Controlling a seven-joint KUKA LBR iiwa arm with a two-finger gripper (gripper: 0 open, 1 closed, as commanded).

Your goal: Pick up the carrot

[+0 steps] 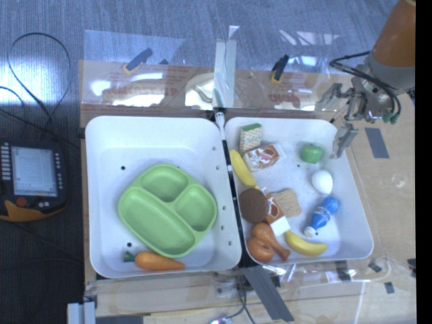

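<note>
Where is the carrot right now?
The carrot lies in the left bin, at its near edge, just below the green plate. The pincer is far off, over the right bin's far corner.

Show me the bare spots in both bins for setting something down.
Left bin: bare floor along the far wall and left side of the green plate; the carrot crowds the near edge. Right bin: a bare strip between green ball, egg and crackers; its near-left corner is crowded.
</note>
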